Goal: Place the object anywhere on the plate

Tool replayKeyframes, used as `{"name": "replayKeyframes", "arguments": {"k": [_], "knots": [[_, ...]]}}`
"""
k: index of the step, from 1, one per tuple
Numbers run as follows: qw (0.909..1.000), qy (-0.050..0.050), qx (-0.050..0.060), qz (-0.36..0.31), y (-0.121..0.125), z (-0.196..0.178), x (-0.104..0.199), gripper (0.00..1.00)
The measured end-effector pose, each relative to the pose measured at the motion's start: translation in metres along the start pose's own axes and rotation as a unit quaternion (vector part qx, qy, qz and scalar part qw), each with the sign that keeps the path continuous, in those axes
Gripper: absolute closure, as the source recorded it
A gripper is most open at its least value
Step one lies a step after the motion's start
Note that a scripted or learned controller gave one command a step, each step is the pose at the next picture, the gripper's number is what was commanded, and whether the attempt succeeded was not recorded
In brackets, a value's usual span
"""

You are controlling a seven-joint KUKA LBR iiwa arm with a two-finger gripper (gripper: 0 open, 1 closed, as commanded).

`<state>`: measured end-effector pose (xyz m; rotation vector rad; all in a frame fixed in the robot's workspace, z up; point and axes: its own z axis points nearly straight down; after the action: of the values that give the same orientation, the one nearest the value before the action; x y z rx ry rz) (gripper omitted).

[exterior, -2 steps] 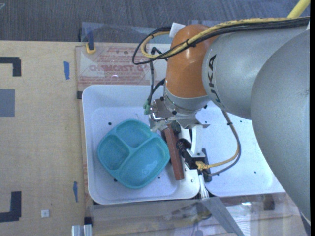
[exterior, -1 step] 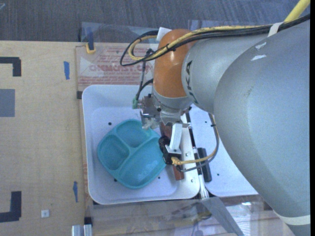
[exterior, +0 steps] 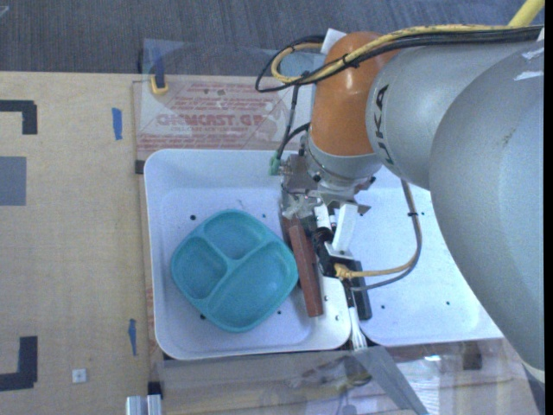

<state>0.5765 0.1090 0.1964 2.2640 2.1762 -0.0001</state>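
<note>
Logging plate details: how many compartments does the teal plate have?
3. On the teal plate: one at upper left, one along the right side, one at the bottom. None appear hidden.

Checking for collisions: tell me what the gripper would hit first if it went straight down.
Probably the bare white floor of the left bin, just right of the teal divided plastic plate; the gripper looks beside the plate's edge, though depth is unclear.

We see a light wooden bench [exterior: 69, 258] marked with black corner brackets and short strips of blue tape. On it sit two shallow white bins side by side: the left bin [exterior: 173, 180] and the right bin [exterior: 432, 305], their rims touching. Behind the left bin lies a pale board with faded red lettering [exterior: 207, 115], flat on the bench.
</note>
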Motion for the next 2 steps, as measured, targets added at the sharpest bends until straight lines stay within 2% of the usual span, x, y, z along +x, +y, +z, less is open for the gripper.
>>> {"name": "replayKeyframes", "arguments": {"k": [1,2], "knots": [[0.9896,0.005,-0.005,0.144,-0.003,0.085,0.050,1.00],[0.9997,0.000,0.001,0.025,-0.033,0.034,0.036,1.00]]}}
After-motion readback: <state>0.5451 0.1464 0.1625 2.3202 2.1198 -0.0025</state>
